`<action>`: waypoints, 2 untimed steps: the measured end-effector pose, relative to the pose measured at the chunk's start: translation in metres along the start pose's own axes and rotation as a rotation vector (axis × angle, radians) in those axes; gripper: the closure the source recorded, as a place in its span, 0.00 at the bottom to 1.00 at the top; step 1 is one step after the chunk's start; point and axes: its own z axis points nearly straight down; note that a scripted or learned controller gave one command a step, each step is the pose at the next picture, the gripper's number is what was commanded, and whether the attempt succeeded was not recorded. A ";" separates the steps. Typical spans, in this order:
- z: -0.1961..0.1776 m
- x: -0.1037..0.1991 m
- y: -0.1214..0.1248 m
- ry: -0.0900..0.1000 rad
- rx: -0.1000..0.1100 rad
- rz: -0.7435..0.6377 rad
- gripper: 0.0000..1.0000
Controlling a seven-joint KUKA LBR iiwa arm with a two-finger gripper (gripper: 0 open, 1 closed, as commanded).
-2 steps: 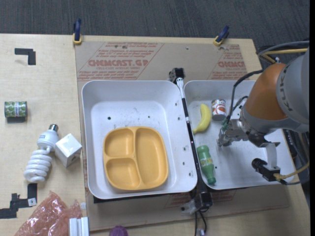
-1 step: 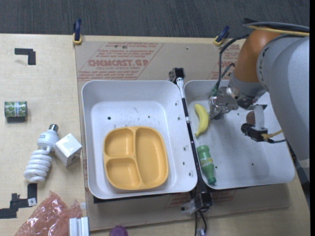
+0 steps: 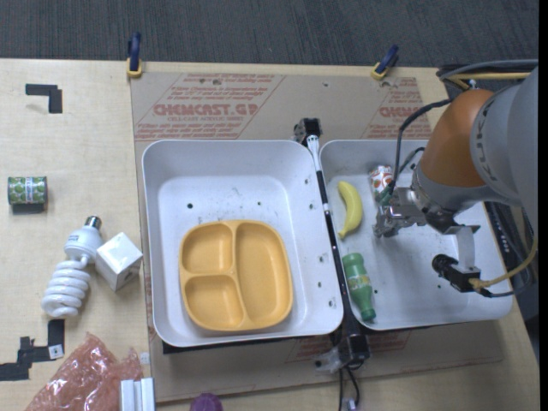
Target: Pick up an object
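In the right bin (image 3: 411,311) a yellow banana (image 3: 348,208) lies near the left wall. A green bottle (image 3: 358,286) lies below it along the same wall. A small red, white and green packet (image 3: 380,178) sits at the bin's back, partly hidden by the arm. My gripper (image 3: 390,219) hangs low over the right bin's floor, just right of the banana and just below the packet. I see nothing held in it. The grey arm with its orange band (image 3: 458,148) covers the bin's right half.
The left bin (image 3: 163,178) holds a yellow divided plate (image 3: 235,274). On the bench to the left lie a spiral light bulb (image 3: 70,272), a white cube (image 3: 118,259), a green can (image 3: 26,192) and a pink mesh bag (image 3: 81,379). A black bar (image 3: 318,182) runs between the bins.
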 end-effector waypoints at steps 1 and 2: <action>0.000 0.011 -0.061 0.001 0.000 0.002 0.00; 0.000 0.013 0.014 0.000 -0.001 -0.003 0.00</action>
